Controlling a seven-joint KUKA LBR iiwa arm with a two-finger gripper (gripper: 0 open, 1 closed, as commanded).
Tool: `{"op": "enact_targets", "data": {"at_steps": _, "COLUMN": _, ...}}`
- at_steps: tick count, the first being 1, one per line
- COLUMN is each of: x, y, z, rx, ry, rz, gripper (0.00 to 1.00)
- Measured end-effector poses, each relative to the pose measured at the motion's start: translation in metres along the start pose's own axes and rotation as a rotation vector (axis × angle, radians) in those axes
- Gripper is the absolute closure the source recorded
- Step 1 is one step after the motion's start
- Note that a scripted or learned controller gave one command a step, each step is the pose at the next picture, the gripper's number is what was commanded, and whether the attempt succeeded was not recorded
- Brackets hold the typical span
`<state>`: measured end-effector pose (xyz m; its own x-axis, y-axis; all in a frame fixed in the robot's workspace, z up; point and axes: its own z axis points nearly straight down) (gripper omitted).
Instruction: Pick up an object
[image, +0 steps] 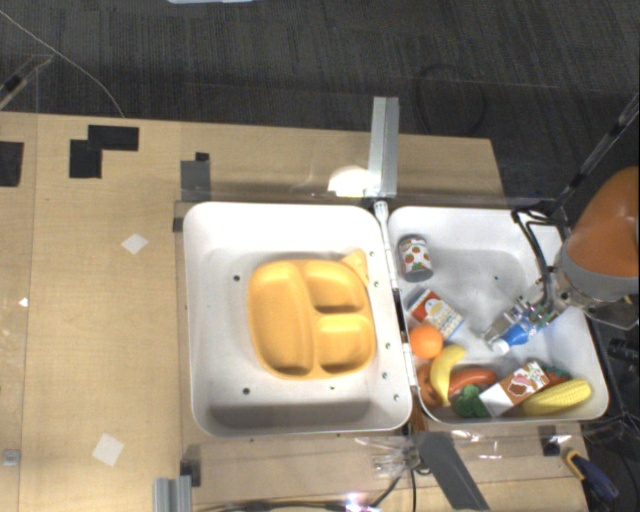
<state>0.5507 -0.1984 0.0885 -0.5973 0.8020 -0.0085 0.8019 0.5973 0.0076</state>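
tray (300, 320) in left bin (215, 300) (toy food (470, 385) fills right bin (470, 245))

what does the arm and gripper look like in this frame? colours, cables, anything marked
The arm is grey with a broad orange band above the wrist. Black cables loop beside it. The gripper is small, silvery metal with blue parts. No markings are legible.

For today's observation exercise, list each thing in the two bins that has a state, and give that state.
Yellow tray: lying flat in the left bin, right way up.
Can: on its side in the right bin.
Orange: resting against a banana.
Gripper: low over the right bin.
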Motion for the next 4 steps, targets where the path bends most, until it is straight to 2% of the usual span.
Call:
{"op": "enact_targets", "data": {"at_steps": 1, "x": -0.047, "y": 0.053, "z": 0.002, "rx": 0.001, "ry": 0.001, "rz": 0.141, "gripper": 0.00}}
{"op": "enact_targets", "data": {"at_steps": 2, "x": 0.029, "y": -0.055, "z": -0.001, "rx": 0.002, "ry": 0.001, "rz": 0.298, "gripper": 0.00}}
{"op": "enact_targets", "data": {"at_steps": 3, "x": 0.041, "y": -0.013, "z": -0.017, "rx": 0.004, "ry": 0.005, "rz": -0.019, "gripper": 0.00}}
{"op": "enact_targets", "data": {"at_steps": 4, "x": -0.013, "y": 0.033, "z": -0.001, "rx": 0.005, "ry": 0.005, "rz": 0.138, "gripper": 0.00}}
